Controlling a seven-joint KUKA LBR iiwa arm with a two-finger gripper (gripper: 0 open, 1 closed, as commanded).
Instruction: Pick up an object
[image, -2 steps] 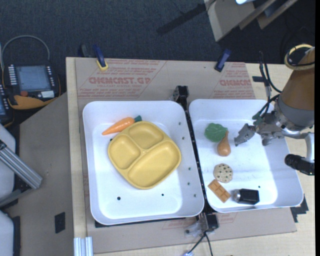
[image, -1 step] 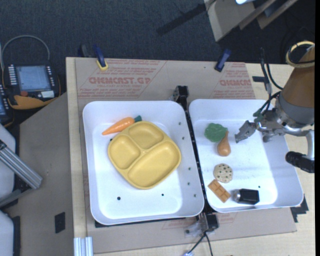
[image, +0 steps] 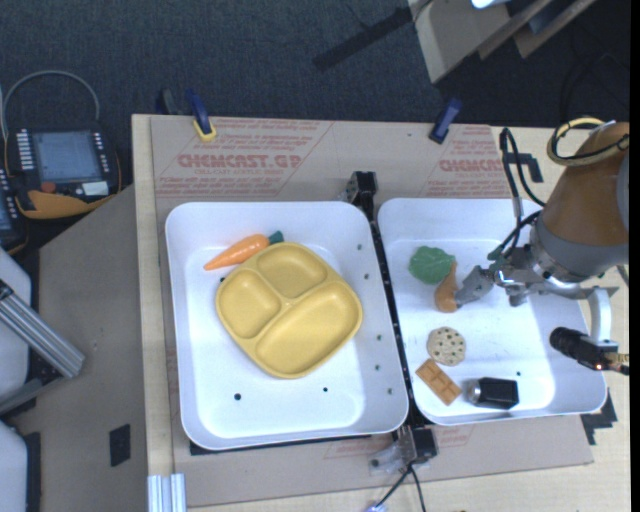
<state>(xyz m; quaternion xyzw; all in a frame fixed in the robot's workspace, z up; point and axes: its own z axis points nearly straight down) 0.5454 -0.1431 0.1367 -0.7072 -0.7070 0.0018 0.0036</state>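
Nearest the camera, along the front of the right bin (image: 570, 405), a black block (image: 495, 392) lies beside an orange-brown cracker (image: 438, 381); just behind them sits a round speckled cookie (image: 446, 346); farther back a small orange-brown piece (image: 446, 293) stands touching a green leafy lump (image: 431, 264) at its upper left. Reaching in from the right, the hand (image: 478, 285) hangs low over this bin, its grey fingertip just beside the orange-brown piece; whether the fingers are wide or narrow I cannot tell, and nothing shows between them; dark cables loop from the wrist toward the bin's rear wall. Across the divider, the left bin (image: 200, 380) carries a yellow three-part plate (image: 289, 309) near its middle, tilted; behind it an orange carrot (image: 237, 251) with a green top lies against the plate's far rim. Beyond both bins, two blue clamps (image: 203, 115) grip the rear edge of the brown surface (image: 320, 150); off to the far left rests a pendant with a screen (image: 63, 160).
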